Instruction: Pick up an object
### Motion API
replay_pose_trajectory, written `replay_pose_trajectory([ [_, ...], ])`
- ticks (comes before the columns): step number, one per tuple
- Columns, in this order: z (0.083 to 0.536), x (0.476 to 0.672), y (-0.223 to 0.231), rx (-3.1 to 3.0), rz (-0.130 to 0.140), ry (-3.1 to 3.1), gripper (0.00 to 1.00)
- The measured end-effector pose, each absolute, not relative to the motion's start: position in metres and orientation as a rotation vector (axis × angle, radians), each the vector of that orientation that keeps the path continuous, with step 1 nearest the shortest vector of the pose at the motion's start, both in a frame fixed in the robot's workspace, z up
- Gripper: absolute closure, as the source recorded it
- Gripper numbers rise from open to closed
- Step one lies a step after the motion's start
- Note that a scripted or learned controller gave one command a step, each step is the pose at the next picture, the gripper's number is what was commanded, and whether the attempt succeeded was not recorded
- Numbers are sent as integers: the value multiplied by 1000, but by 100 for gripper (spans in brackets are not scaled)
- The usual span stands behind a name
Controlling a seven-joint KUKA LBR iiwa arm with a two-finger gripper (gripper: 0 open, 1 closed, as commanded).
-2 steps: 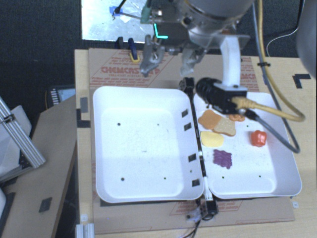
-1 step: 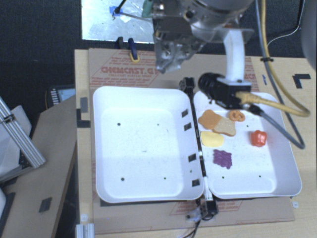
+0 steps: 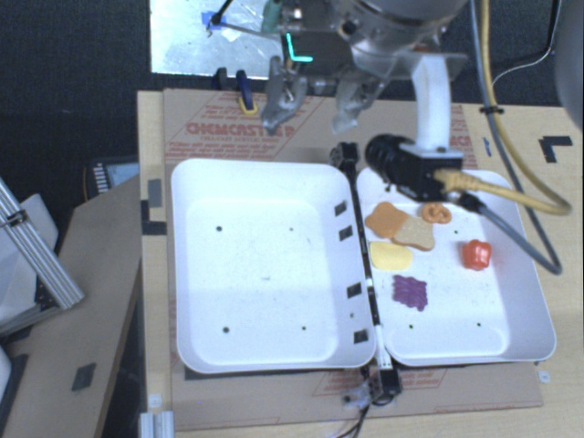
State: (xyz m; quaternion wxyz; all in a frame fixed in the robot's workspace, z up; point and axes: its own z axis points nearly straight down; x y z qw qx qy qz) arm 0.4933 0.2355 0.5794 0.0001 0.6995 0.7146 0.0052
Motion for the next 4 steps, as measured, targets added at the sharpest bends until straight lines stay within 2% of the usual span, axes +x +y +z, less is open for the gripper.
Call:
replay_pose_trajectory([
  [1,591,493,236,2194,21,2247,100],
  [2,591,493,236,2193,20,2249,0],
  [3,602,494,236,2190,24,2251,100],
  [4,425,535,233,2226,-19,2222,100],
])
